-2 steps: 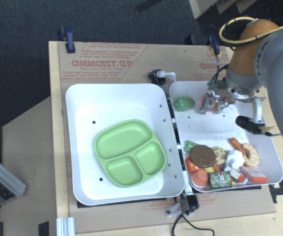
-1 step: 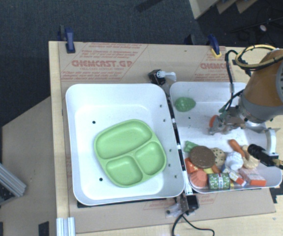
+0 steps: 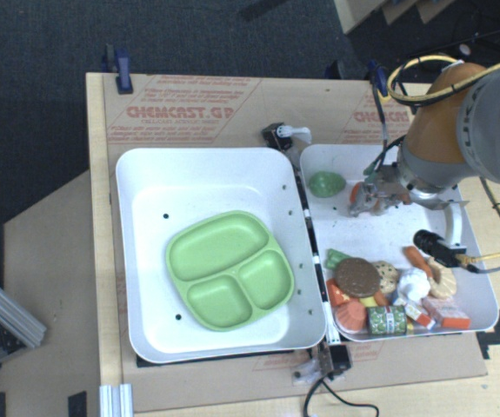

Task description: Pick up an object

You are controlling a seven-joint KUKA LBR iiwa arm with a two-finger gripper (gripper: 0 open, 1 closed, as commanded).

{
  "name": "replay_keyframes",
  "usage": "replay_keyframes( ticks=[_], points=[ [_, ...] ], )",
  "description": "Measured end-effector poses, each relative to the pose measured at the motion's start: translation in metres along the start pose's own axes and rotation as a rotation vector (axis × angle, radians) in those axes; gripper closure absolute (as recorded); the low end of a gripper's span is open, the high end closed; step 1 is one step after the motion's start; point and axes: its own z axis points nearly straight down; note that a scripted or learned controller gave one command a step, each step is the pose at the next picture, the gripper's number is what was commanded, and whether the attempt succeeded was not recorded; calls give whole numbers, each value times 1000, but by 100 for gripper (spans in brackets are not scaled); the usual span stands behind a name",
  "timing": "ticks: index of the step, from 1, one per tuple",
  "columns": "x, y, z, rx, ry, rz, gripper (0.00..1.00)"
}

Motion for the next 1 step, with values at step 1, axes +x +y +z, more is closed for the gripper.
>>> replay_keyframes(
  ticks=[1],
  points=[
    [-4, -29, -146, -11, -3, 3, 100]
  ],
)
